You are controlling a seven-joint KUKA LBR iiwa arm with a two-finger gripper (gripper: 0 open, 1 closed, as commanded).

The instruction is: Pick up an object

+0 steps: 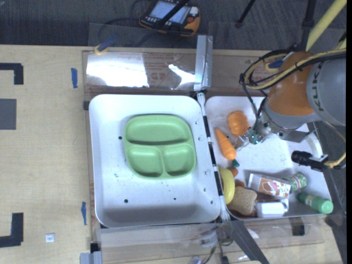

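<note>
Beside the carrot (225, 144), my gripper (253, 136) hovers low to line up a grab; whether my fingers are parted, I cannot tell.

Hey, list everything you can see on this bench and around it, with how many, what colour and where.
Bins: 2, white, side by side; left bin, right bin.
Divided plate: 1, green, middle of the left bin.
Carrot: 1, orange, right bin near its left wall.
Round orange item: 1, orange, right bin, beside the pincer.
Banana: 1, yellow, right bin's lower left.
Bread-like piece: 1, brown, right of the banana.
Box: 1, white and red, right bin's lower part.
Bottle: 1, green, right bin's lower right corner.
Handheld controller: 1, black and orange, floor above the bench.
Arm: 1, grey with orange band, over the right bin.
Pincer: 1, low over the right bin.
</note>
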